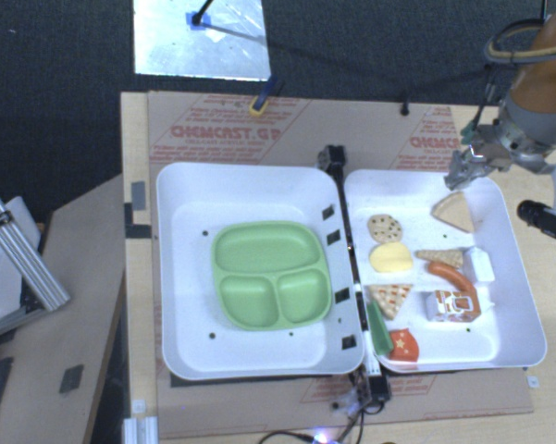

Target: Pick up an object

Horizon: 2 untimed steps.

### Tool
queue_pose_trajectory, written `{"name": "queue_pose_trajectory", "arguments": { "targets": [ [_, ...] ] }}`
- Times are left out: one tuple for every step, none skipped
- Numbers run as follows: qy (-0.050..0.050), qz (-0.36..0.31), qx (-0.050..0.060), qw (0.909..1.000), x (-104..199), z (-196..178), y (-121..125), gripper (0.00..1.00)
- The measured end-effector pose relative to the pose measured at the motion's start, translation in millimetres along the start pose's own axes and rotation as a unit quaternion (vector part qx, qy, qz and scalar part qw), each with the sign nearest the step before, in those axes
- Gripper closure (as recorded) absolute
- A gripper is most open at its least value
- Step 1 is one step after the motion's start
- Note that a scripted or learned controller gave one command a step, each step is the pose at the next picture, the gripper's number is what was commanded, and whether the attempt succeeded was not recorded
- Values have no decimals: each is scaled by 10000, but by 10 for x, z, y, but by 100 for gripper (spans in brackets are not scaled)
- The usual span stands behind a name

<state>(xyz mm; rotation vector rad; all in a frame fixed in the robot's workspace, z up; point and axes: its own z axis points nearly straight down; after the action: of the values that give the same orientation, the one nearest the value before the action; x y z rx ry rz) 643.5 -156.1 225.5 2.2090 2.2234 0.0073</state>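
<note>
The right bin holds several toy foods: a tan bread wedge, a cookie, a yellow lump, a sausage, a pizza slice, a small carton, a green stick and a red piece. My gripper hangs at the bin's far right corner, just above and behind the bread wedge. I see nothing held in it.
The left bin carries a green three-compartment plate. A black divider with clips runs between the bins. A metal sheet lies beyond the bench; an aluminium frame stands at the left.
</note>
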Motion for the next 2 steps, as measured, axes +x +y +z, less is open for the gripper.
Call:
{"name": "queue_pose_trajectory", "arguments": {
  "targets": [
    [6,1,25,10000,2,6,10,100],
    [12,-11,31,10000,613,-61,-34,100]
  ]
}}
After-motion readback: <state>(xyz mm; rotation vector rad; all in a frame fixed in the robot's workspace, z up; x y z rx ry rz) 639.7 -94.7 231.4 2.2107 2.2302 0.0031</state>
